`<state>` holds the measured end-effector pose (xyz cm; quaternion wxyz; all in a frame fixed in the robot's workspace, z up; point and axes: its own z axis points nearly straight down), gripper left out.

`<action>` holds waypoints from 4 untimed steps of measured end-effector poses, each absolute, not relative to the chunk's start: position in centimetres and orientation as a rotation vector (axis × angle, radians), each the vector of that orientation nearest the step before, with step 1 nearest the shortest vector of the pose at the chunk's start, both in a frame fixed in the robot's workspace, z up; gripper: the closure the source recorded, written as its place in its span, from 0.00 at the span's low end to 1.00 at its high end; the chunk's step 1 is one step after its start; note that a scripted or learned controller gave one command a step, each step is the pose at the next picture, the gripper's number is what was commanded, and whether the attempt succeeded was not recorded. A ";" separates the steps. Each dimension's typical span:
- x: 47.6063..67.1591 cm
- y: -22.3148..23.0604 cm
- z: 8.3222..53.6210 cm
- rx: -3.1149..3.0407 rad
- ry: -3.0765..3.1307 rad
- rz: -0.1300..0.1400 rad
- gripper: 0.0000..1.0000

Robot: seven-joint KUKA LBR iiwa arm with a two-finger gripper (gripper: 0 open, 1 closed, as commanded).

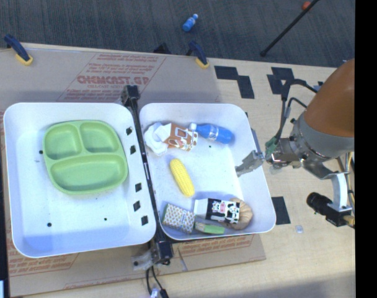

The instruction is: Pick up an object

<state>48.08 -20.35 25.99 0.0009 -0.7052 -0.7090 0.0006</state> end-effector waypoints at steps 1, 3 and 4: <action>47.6 -17.9 12.7 -2.210 -2.225 0.004 0.00; 55.9 -10.5 9.1 -2.211 -2.226 0.006 0.00; 55.9 -10.5 10.1 -2.209 -2.227 0.007 1.00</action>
